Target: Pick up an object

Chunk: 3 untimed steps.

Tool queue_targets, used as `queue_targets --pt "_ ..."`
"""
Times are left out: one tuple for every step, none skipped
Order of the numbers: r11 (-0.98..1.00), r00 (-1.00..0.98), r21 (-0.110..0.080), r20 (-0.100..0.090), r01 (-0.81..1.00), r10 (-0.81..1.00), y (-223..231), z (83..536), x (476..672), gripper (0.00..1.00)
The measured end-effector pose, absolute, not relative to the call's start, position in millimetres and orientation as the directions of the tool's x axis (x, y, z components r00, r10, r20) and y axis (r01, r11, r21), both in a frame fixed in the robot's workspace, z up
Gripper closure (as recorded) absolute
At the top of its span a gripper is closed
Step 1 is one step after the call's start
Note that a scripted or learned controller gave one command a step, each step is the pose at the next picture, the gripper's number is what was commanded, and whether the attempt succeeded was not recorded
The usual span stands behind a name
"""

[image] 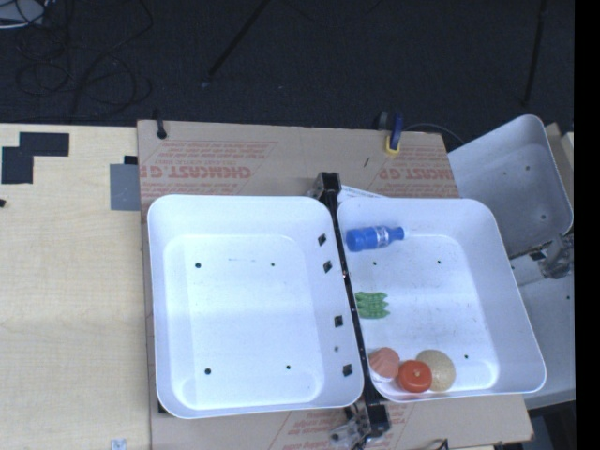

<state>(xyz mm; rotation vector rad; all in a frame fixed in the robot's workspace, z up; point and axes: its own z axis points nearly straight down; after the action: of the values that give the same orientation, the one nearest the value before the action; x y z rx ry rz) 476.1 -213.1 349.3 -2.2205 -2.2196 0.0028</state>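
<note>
At centre-right of the frame, five small objects sit in the right white bin [511, 279]; gripper opening and hold cannot be told.
Blue bottle [374, 238] lies on its side at that bin's upper left, near the divider. Green ridged item [371, 305] lies below it, against the left wall. Pink-orange piece [383, 361], red round object [414, 376] and beige round object [437, 368] cluster touching at the lower edge. Left white bin [244, 298] sits alongside on printed cardboard [281, 162]. Grey metal panel [511, 181] at upper right.
</note>
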Motion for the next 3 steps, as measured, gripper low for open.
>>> queue_targets --pt "0.001 -0.001 0.001 -0.001 1.0 1.0 -214 380 476.0 1.0" --pt "-0.001 0.001 -0.004 0.001 1.0 1.0 -213 355 475.9 1.0" --pt "-0.001 0.001 -0.002 0.0 1.0 1.0 -213 352 476.2 1.0"
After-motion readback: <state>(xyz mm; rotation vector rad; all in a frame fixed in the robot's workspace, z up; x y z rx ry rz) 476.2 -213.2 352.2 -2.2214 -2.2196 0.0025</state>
